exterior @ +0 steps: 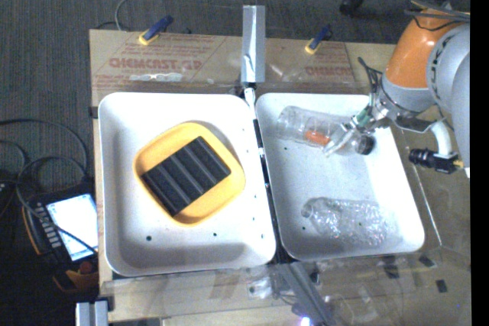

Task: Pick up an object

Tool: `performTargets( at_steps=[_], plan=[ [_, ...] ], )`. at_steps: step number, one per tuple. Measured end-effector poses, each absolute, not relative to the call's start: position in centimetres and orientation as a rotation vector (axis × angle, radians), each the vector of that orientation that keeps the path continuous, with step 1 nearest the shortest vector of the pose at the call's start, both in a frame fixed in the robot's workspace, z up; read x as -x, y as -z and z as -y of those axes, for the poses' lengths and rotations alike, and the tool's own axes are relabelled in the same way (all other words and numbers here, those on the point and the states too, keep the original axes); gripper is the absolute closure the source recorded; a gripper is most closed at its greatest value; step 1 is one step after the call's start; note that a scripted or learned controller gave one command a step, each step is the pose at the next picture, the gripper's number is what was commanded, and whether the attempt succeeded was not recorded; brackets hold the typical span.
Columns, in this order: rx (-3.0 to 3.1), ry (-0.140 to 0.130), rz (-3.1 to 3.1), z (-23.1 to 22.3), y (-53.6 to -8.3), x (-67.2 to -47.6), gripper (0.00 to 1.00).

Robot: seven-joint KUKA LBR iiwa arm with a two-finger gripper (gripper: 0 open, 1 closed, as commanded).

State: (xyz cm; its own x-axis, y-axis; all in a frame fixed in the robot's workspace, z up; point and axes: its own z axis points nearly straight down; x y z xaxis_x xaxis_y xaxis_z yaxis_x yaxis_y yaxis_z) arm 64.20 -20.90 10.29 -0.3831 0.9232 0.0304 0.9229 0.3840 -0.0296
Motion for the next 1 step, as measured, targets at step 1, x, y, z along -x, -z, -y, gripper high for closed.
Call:
performTargets(
  at_steps=[1],
  plan=[
    [1.63,-0.063,2.659,17.95,-10.32,-65.46,0.0]
  ],
)
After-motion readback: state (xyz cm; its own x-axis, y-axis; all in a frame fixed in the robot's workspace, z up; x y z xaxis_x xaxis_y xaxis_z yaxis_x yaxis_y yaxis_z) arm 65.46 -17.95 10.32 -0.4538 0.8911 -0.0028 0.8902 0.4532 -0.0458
